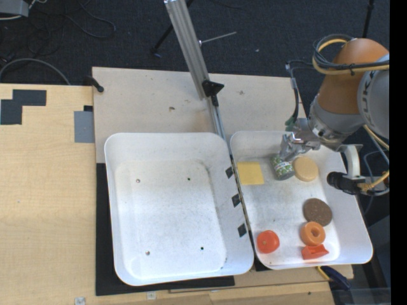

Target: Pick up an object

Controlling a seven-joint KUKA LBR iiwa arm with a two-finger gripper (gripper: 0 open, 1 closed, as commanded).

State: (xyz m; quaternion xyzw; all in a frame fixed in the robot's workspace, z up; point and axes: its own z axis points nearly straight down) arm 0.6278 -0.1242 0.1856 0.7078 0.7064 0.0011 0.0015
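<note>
Hovering gripper [287, 150] above green patterned can [282, 167], writing unreadable

The arm is reaching in over the right bin [356, 250], its gripper [290, 146] hanging just above a small green patterned object [282, 168]. A tan disc [306, 169] is sitting right beside that, a yellow square [250, 173] lying nearby.

Green patterned object [282, 167], right bin, beside tan disc [306, 169]
</note>
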